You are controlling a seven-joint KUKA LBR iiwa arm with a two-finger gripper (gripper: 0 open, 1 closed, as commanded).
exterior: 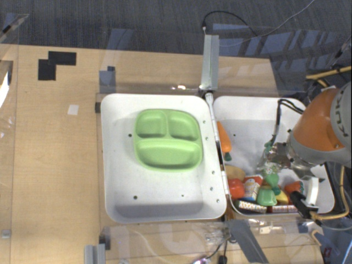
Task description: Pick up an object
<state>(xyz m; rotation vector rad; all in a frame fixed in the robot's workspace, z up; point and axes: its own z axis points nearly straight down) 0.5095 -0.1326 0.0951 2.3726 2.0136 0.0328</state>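
The right bin (245,117) holds a heap of small objects along its near edge. An orange carrot-like piece (223,138) lies against the left wall. Nearer are a tan lump (235,173), a red ball (236,189), a small red-and-white can (252,186), a green block (267,197) and a red piece (293,187). My gripper (270,168) is lowered into the heap, just above the green block and right of the can. The wrist hides what lies under it.
The left bin (118,197) carries a green divided plate (166,139) at its middle. A dividing rim (215,147) separates the two bins. The arm's orange band (322,125) and cables hang over the right bin's right side.
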